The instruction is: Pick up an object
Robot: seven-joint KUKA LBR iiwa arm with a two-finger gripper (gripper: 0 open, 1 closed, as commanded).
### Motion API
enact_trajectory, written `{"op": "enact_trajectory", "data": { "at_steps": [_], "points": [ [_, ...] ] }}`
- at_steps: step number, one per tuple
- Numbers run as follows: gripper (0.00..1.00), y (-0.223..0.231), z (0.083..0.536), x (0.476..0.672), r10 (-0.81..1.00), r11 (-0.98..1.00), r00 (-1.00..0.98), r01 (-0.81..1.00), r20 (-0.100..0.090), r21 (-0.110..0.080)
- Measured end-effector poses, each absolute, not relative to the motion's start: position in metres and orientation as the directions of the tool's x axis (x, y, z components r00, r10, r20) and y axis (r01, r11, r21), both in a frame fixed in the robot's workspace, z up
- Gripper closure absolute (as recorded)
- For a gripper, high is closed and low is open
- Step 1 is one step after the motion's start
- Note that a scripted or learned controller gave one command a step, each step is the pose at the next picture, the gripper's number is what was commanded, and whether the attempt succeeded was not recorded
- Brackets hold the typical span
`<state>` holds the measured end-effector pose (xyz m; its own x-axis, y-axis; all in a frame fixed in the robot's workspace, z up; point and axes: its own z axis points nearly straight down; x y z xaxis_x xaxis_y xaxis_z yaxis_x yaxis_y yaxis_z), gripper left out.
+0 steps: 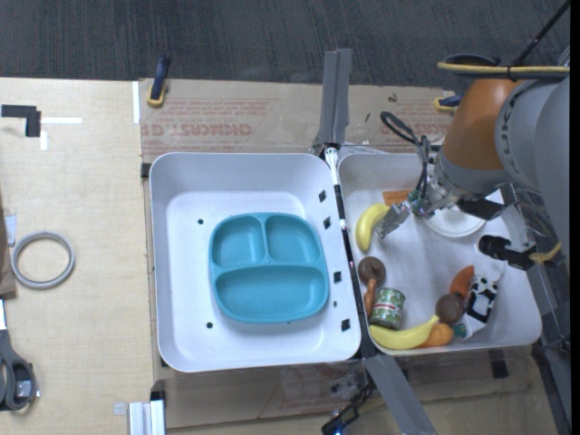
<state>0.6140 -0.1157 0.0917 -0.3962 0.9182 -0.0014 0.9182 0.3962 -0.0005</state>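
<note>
The gripper (391,220) hung low in the right bin (521,333), its metal tip just right of a small curved yellow banana (366,226); whether it was clamped or spread could not be told. Below that banana lay a brown round piece (371,269), a green-labelled can (388,308) and a longer banana (403,336). Left of it, the left bin (172,243) held a glossy blue divided plate (269,267).

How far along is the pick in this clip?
Done: the arm has reached into the right bin, with the hand low beside the upper banana. In hand: nothing visibly gripped. Left: closing on an object and lifting it; the can, lower banana and the rest lie on the bin floor.
</note>
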Motion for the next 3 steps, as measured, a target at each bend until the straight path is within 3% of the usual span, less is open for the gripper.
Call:
{"op": "enact_trajectory", "data": {
  "at_steps": [1, 2, 3],
  "points": [
    [0.0, -0.105, 0.092, 0.653, 0.98, 0.199, -0.199, 0.98, 0.002, -0.025],
    [1.0, -0.106, 0.103, 0.656, 0.979, 0.204, -0.204, 0.979, -0.008, -0.014],
    [1.0, -0.161, 0.126, 0.66, 0.797, 0.604, -0.604, 0.797, -0.005, 0.002]
  ]
}}
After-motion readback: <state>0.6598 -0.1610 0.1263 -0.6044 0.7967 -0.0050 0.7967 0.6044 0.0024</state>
